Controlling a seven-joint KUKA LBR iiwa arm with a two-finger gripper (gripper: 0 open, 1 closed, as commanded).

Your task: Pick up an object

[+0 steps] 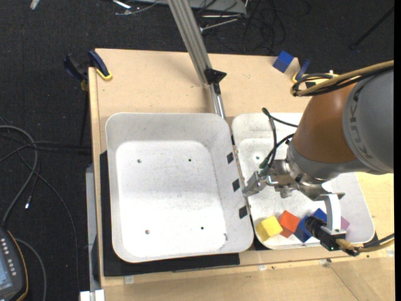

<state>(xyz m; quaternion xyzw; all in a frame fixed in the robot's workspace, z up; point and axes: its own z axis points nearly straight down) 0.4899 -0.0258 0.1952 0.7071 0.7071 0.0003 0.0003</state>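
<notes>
Camera view has the gripper (254, 185) low in the right bin (247, 130), fingers' state impossible to tell, while yellow block (270, 227), orange block (289, 222) and blue block (307, 228) lie ungrasped near its front edge, pick pending.

The grey arm (376, 121) reaches in above the right-hand shallow white bin (247, 130), its broad orange band (322, 130) sitting over the middle of that bin. Below the band, the metallic wrist (294, 175) angles down toward the bin's left wall. The claw (252, 187) hangs low just beside that wall, over the bin's floor. Black cables loop from the wrist up along the orange band.
</notes>
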